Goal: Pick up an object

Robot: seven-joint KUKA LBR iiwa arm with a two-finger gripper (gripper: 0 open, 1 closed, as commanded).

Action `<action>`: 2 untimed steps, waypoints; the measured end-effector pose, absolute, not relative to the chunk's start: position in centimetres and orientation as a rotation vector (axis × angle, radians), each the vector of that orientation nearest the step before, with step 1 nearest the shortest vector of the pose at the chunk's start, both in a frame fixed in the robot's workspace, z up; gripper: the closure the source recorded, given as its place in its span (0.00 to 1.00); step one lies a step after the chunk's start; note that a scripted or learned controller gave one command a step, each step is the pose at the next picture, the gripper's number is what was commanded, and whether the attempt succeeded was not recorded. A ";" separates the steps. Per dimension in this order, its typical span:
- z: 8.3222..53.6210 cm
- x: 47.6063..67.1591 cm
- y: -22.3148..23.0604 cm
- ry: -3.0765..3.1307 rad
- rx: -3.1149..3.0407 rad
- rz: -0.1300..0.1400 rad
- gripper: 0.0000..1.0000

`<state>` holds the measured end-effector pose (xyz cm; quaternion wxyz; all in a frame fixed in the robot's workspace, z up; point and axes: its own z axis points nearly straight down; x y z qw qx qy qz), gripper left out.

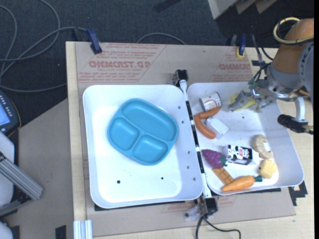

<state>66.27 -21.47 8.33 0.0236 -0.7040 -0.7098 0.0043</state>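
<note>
The right bin [286,133] holds several toy foods. A small can [211,102] lies at its far left, with an orange sausage [203,120] and a white block [218,127] just below it. Further forward are purple grapes [213,158], a black-and-white carton [240,154], a beige bread piece [261,146], a yellow corn piece [268,169], a waffle piece [223,174] and a carrot [239,183]. My gripper [242,101] hangs low over the bin's far part, right of the can, pointing left. Nothing is seen in its grasp.
The left bin [99,173] carries a blue divided plate [143,131]. The arm's grey wrist with its orange band [291,59] comes in over the right bin's far right corner. A black clamp [180,76] sits at the far end of the seam between the bins.
</note>
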 end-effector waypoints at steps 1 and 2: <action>8.3 66.2 -21.4 -2.197 -2.183 0.014 0.00; 8.4 66.2 -21.1 -2.201 -2.192 0.019 0.00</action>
